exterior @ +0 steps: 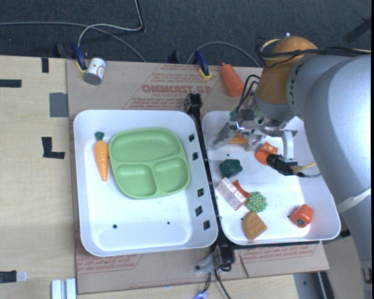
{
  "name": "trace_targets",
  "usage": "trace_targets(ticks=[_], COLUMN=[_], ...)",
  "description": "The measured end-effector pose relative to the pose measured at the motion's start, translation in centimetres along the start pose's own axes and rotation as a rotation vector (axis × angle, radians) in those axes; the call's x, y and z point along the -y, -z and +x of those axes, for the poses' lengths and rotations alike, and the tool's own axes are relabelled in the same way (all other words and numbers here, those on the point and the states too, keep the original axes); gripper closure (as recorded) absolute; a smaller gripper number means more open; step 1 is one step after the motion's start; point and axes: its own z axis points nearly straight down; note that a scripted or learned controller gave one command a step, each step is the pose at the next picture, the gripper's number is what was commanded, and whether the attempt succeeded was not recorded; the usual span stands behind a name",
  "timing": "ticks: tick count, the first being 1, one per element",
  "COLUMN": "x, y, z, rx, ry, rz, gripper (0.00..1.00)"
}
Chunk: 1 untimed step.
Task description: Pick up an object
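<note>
My gripper (pixel 254 143) hangs open over the back part of the right bin (pixel 324 201). Its grey fingers (pixel 221 136) are spread wide. Under it lie a small orange piece (pixel 239 140) and a red-orange piece (pixel 266 152), neither one gripped. Further forward in the same bin sit a dark green lump (pixel 230 166), a red and white packet (pixel 230 192), a speckled green ball (pixel 257 201), a brown waffle square (pixel 254 225) and a red-orange pepper (pixel 301 215). The left bin (pixel 143 238) holds a toy carrot (pixel 101 156).
A green divided plate (pixel 151 162) fills the middle of the left bin. Behind the bins, an orange cone-shaped toy (pixel 232 80), a small can (pixel 95 69) and blue clips (pixel 202 67) rest on the board. The arm's big grey body (pixel 340 123) overhangs the right bin's right side.
</note>
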Motion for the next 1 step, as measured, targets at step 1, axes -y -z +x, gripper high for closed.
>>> trace_targets(ticks=[1], x=[-0.03], y=[0.01], z=[-0.86], rx=[-0.001], ry=[0.001], rz=[-0.001], gripper=[0.0])
